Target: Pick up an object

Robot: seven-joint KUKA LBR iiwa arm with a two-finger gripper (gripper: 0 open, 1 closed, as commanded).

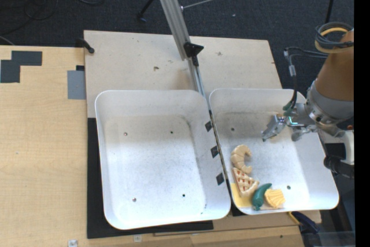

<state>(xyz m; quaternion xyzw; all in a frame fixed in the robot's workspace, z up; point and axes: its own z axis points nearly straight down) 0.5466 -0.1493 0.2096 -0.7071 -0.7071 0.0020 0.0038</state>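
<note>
Two white bins sit side by side on my surface, and the right bin [312, 196] carries a cluster near its front left corner: a tan croissant-shaped piece [241, 157], a waffle-patterned wedge [245, 182], a green object [259, 195] and a yellow ridged one [274, 198], all touching or nearly so. My hand [283, 126] hangs over the right bin's back half, well apart from that cluster, nothing between its fingers. I can't tell how the fingers are set, they're small and blurred, and the arm is cut off at the right.
</note>
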